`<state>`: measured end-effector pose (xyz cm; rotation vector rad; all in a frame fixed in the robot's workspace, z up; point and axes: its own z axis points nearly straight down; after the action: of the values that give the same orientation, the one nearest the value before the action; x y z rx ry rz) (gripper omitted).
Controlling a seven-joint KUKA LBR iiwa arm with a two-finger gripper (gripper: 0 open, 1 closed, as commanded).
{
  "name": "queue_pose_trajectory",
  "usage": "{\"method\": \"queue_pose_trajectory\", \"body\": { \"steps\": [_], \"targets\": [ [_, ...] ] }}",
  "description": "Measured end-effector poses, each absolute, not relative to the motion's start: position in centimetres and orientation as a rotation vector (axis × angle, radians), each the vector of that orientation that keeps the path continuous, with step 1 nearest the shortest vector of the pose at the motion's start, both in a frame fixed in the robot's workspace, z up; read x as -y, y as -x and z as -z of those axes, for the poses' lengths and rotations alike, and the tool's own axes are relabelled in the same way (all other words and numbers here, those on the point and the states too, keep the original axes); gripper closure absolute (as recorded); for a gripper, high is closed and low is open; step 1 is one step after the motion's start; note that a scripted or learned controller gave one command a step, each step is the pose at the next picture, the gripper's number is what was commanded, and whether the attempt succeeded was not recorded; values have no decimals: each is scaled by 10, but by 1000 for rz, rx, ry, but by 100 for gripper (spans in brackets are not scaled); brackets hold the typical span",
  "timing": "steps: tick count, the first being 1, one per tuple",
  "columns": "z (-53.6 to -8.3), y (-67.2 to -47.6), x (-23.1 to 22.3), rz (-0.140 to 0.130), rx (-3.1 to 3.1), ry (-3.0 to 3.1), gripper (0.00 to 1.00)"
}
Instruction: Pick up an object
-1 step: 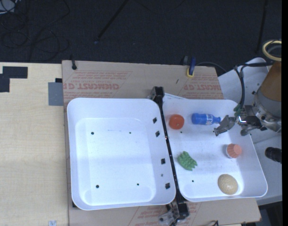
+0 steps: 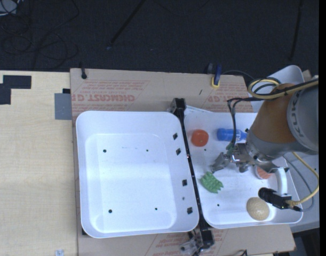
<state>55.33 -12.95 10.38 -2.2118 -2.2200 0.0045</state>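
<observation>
Camera view: open, empty tool (image 2: 220, 164) hangs just above a ridged green object (image 2: 211, 182).

In the right bin, a green ridged piece (image 2: 211, 182), orange ball (image 2: 199, 138), blue cylinder (image 2: 229, 135) and tan ball (image 2: 257, 208) are lying apart.

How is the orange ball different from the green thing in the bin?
The orange ball is round and smooth, while the green thing is flat-looking with a jagged, bumpy edge. The orange ball sits near the far side of the right bin; the green thing lies nearer the camera, below the tool. Both are small, lie loose in that bin, and sit close to the divider.
</observation>
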Motion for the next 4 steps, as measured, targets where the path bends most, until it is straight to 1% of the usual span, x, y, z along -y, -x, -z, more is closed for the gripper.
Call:
{"method": "queue_pose_trajectory", "body": {
  "steps": [1,2,3,4],
  "targets": [
    [-119,-553,133,-5,2215,2220,100],
    [-118,-553,133,-5,2213,2222,0],
    [-86,-531,102,-4,2220,2216,0],
    [-87,-530,132,-2,2218,2222,0]
  ]
}}
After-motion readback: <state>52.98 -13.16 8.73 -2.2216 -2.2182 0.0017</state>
